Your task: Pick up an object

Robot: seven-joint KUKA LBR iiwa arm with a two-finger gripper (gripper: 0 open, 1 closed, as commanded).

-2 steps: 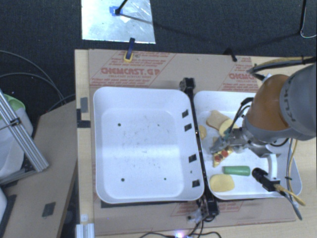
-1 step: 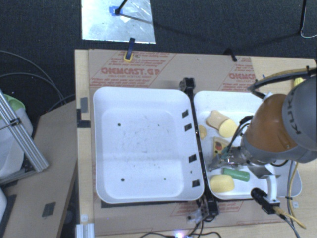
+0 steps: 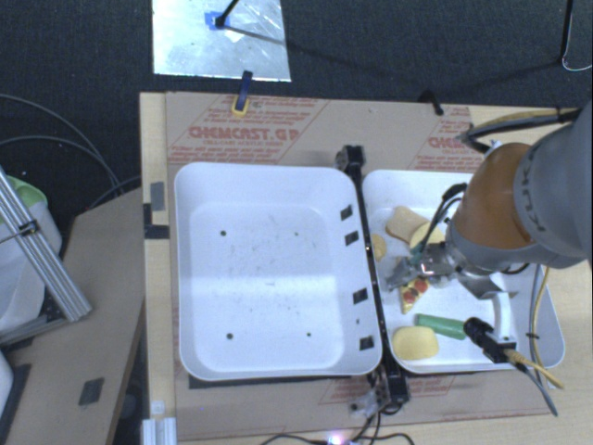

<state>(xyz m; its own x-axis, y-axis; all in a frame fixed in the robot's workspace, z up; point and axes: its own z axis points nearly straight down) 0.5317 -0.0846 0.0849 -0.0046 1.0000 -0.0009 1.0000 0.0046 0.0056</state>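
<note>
Arm (image 3: 547,193): thick rounded grey casing with a smooth matte finish, and a broad orange-brown band (image 3: 491,202) wrapping the segment above the wrist. Black cables (image 3: 443,213) loop along the left side of the orange band, running from the band toward the wrist, where a small grey metallic gripper assembly (image 3: 412,272) with dark parts sits; fine detail there is too blurred to resolve. A paler grey-white rounded piece (image 3: 482,281) shows under the orange segment, on the lower side of the wrist.
</note>
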